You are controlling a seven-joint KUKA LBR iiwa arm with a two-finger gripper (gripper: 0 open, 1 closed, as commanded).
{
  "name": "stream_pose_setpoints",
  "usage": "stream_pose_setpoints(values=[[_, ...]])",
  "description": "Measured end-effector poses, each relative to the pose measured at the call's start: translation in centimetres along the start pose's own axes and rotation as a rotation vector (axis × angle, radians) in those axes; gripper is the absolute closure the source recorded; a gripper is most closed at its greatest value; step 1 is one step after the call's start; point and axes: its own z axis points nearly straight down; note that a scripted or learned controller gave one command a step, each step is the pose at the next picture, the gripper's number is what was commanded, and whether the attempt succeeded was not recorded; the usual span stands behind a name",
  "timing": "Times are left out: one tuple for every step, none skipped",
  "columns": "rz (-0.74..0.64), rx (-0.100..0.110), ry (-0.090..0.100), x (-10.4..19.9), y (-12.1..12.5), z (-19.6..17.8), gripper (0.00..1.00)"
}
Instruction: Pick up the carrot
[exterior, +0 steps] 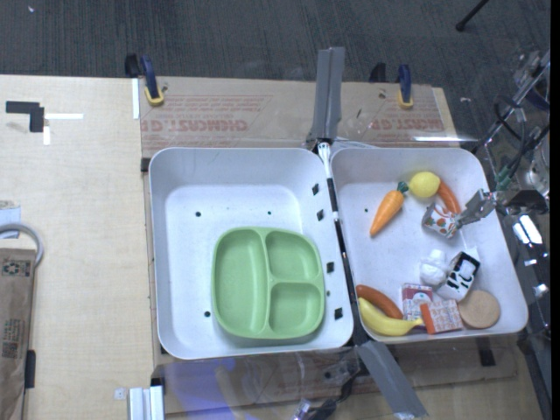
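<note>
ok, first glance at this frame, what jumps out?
The green divided plate sits alone in the left bin. The right bin is cluttered: the carrot lies at its upper left beside a lemon, and a banana lies along its near edge. The hand hovers at its right side.

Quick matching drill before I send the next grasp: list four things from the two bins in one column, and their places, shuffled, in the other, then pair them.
Things:
1. carrot
2. green divided plate
3. banana
4. lemon

Places:
A. near front-left corner of the right bin
B. middle of the left bin
C. far part of the right bin, just right of the carrot's leafy end
D. upper left part of the right bin, lying at a slant

Pairs: 1-D, 2-B, 3-A, 4-C
</note>
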Motion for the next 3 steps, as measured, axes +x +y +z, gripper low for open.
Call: stream_pose_setpoints(values=[[-0.160,0.000,0.000,4.8,3.6,7.1,0.00],[-0.123,-0.001,0.000,9.4,8.2,13.2,0.00],[-0.151,0.000,0.000,9.4,6.7,13.2,0.00]])
